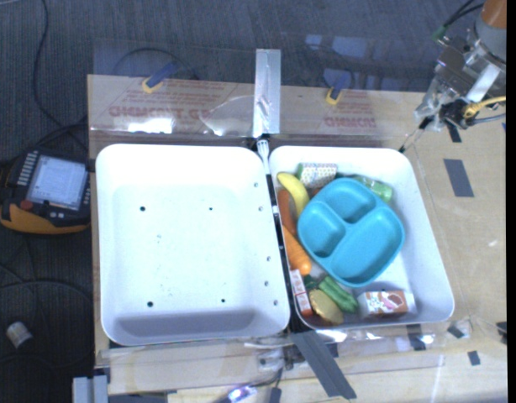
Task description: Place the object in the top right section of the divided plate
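Note:
A blue divided plate (352, 232) lies tilted in the right bin (426, 225), resting on top of toy food, and its sections show bare blue. Around it are a yellow banana (292, 191), an orange carrot (297, 255), a small labelled packet (318, 173), a green item (378, 191), a red-and-white carton (382, 302) and a green and yellow piece (329, 301). My gripper (436, 110) hangs at the top right, above the bench beyond the right bin's far corner, well away from the plate. I see nothing in it.
The left bin (186, 250) sits beside the right one, with a thin divider between them. A handheld controller (46, 190) lies on the floor at the left. Taped plastic sheeting (199, 112) covers the bench behind the bins.

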Tool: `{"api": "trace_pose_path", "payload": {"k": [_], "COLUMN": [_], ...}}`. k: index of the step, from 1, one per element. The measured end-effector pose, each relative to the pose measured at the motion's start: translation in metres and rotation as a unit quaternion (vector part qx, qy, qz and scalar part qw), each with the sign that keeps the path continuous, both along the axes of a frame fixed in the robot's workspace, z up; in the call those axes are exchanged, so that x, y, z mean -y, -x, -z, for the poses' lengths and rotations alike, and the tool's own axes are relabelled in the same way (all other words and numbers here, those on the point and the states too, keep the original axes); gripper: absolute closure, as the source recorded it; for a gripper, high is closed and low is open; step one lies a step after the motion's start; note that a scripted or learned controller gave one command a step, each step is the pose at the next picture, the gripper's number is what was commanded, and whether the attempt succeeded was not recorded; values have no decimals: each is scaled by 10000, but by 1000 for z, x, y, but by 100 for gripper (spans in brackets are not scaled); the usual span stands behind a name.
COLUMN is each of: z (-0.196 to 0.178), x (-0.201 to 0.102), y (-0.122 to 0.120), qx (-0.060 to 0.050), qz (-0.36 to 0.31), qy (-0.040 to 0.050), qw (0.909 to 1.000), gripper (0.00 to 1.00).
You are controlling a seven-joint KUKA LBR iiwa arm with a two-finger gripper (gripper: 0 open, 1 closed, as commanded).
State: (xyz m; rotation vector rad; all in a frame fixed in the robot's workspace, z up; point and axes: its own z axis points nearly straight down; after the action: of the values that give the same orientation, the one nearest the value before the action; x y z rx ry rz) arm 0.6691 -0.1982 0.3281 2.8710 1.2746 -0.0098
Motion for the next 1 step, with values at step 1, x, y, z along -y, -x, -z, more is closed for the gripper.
{"api": "trace_pose_path", "payload": {"k": [1], "z": [198], "x": [-20], "y": [6], "qx": [25], "qz": [-292], "qy": [-20], "qw": [9996], "gripper": [100]}}
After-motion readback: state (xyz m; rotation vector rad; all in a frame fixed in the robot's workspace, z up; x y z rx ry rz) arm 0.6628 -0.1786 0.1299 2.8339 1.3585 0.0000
